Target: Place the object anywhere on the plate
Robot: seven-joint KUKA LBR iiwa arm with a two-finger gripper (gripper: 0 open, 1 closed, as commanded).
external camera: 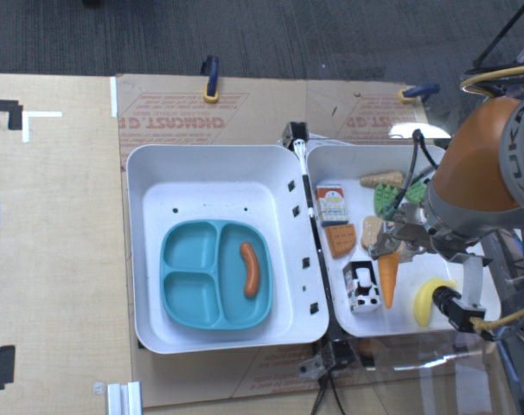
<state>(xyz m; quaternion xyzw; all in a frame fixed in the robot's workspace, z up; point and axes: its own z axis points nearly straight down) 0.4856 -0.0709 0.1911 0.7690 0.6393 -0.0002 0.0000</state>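
A teal divided plate lies in the left white bin. An orange-brown sausage rests in the plate's long right compartment. My gripper hangs over the middle of the right bin, well to the right of the plate. It sits right at the wide upper end of an orange carrot-like cone, whose tip points toward the bin's front. The wrist hides the contact between them.
The right bin also holds a small red-and-white carton, a tan cracker, a green leafy toy, a bread-like piece, a black-and-white cow-patterned item and a yellow banana-like toy. The bins' adjoining walls separate the gripper from the plate.
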